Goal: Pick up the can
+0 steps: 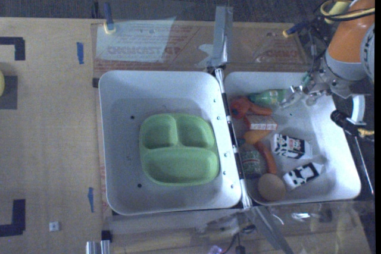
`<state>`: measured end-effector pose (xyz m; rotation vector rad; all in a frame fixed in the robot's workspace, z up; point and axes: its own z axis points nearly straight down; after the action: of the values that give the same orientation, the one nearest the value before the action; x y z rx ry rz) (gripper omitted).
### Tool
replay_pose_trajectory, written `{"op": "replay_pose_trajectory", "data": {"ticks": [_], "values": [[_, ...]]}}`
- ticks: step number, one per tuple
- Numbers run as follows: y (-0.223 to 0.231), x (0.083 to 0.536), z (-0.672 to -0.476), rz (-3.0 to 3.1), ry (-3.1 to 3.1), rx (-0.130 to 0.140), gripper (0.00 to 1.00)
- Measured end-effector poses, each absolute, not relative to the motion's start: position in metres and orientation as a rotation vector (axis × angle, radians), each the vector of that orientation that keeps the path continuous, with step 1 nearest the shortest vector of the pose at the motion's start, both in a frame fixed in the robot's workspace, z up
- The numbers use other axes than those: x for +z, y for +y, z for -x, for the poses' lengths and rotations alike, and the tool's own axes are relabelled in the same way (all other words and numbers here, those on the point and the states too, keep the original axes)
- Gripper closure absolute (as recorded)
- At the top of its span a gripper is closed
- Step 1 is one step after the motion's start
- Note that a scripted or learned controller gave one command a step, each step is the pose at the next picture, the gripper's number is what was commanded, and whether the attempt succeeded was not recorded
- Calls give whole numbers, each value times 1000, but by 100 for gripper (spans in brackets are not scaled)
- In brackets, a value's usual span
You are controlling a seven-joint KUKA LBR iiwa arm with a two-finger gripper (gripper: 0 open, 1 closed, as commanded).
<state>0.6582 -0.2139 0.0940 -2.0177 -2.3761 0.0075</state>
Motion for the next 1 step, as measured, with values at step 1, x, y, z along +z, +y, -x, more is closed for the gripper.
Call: {"op": "replay_pose_trajectory", "data": {"ticks": [1], "values": [[-214, 90, -660, 2244, -2129, 29, 0]]}}
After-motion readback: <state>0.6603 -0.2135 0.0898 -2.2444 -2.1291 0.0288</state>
